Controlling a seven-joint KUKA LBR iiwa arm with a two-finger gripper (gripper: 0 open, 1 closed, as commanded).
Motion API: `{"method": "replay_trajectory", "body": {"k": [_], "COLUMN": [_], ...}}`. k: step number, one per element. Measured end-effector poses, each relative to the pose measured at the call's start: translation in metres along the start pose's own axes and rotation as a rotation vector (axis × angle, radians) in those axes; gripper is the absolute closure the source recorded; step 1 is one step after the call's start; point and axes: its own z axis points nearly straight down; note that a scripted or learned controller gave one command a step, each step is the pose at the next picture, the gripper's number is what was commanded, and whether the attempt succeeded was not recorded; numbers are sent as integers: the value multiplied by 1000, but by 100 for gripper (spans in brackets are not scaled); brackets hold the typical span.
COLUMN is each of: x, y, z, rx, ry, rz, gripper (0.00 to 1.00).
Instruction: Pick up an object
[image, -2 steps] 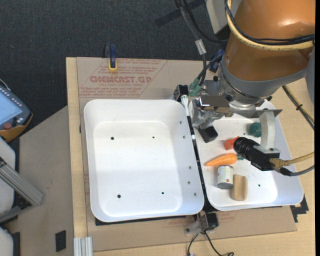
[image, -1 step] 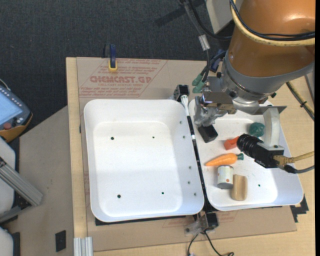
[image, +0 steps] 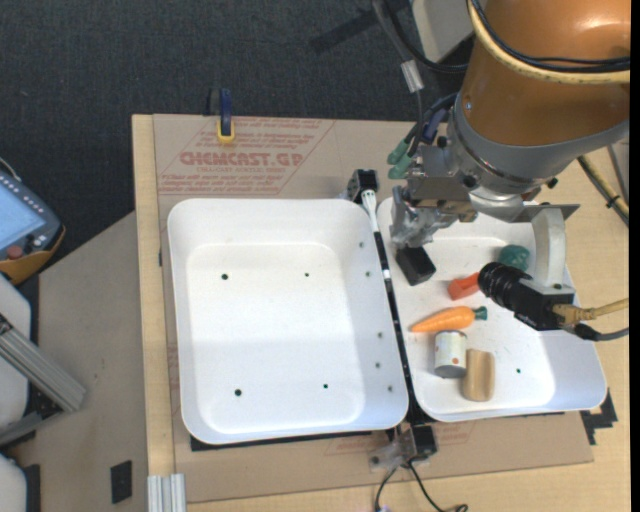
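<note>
My gripper hangs low over the back left corner of the right bin, under the grey and orange wrist. A small black block lies just below it, close to the gripper or touching it; I cannot tell which. Further forward in that bin lie an orange carrot with a green tip, a red-orange piece, a teal piece partly hidden by the robot, a white and grey cylinder and a tan wooden block.
The left bin sits side by side with the right one; their rims meet along a dark seam. Both rest on a brown board with a blue and yellow clamp at the back.
</note>
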Motion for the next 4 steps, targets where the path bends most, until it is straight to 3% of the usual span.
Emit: {"method": "replay_trajectory", "body": {"k": [2,3,4], "x": [1,12,-14], "y": [1,26,-14], "z": [-21,55,-20], "rx": [-5,11,1], "ry": [0,-1,0], "rz": [-1,4,4], "gripper": [100,100,100]}}
